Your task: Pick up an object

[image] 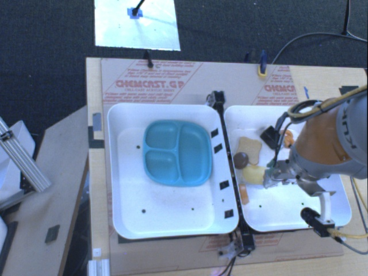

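In the right bin (339, 211) lie several small food-like objects: a tan bread slice (249, 147), a dark brown round piece (240, 159), a pale yellow piece (253, 174), a thin orange stick (244, 194) and an orange bit (288, 136) beside a black block (271, 137). My gripper (271, 177) hangs low over the bin, right at the yellow piece's right end. The arm's wrist covers the fingers, so I cannot see any contact.
The left bin (126, 211) holds a blue divided plate (176, 153). A black hinge strip (225, 160) runs between the bins. The orange-banded arm (325, 142) covers the right bin's right half. Cables trail at the bench's right front.
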